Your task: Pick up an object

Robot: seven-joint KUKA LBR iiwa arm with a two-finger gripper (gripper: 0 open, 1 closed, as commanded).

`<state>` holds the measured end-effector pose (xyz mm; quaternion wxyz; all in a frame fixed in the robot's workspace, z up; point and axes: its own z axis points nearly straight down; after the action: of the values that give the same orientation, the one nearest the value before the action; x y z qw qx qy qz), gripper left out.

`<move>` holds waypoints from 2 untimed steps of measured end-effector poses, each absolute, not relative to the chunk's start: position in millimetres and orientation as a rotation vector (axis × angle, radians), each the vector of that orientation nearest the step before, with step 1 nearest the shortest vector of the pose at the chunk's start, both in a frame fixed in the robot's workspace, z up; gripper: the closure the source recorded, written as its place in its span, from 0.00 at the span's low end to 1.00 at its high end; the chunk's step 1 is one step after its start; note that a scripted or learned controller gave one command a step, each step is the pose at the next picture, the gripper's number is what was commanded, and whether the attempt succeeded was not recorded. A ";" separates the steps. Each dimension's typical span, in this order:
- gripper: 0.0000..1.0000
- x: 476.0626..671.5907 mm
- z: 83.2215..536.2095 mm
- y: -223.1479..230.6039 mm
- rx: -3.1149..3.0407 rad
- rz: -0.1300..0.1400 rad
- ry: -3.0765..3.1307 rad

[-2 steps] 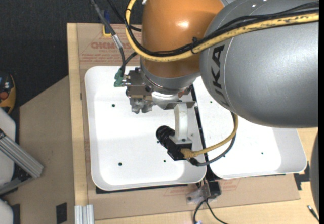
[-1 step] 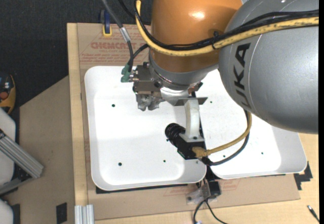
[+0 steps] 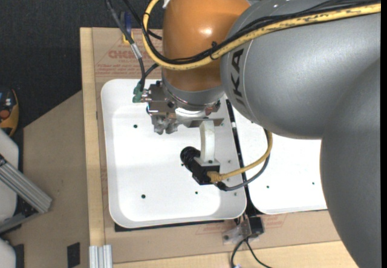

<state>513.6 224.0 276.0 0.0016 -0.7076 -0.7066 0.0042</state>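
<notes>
Camera view, looking down at a slant on a bench. A flat brown cardboard sheet with red print near its 12 o'clock edge covers the bench top. On it sit two shallow white bins side by side: the left bin fills the middle of the picture, and the right bin lies at 4 o'clock, partly under the arm.

A large grey arm comes in from 3 o'clock and takes up the whole upper right. It ends in a rounded orange band at 12 o'clock, above the far half of the left bin. A yellow cable loops around the orange band and hangs down over the seam between the bins, ending at a black connector just above the left bin's floor, near the picture's centre. A white bracket stands just at 12 o'clock of that connector.

Below the orange band, the gripper points down into the far part of the left bin, close to the floor. The wrist covers it from above, so I cannot tell whether it is spread or pressed together, or whether anything is in it.

The object to pick up cannot be made out; the wrist hides the bin floor beneath it. The visible floor of the left bin shows a few small black dots
</notes>
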 end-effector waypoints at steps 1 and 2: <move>1.00 496.6 311.0 215.9 -2.222 -0.005 -2.222; 1.00 478.2 315.0 225.2 -2.217 0.002 -2.222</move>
<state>478.2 225.2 315.0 0.0011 -0.7063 -0.7079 0.0007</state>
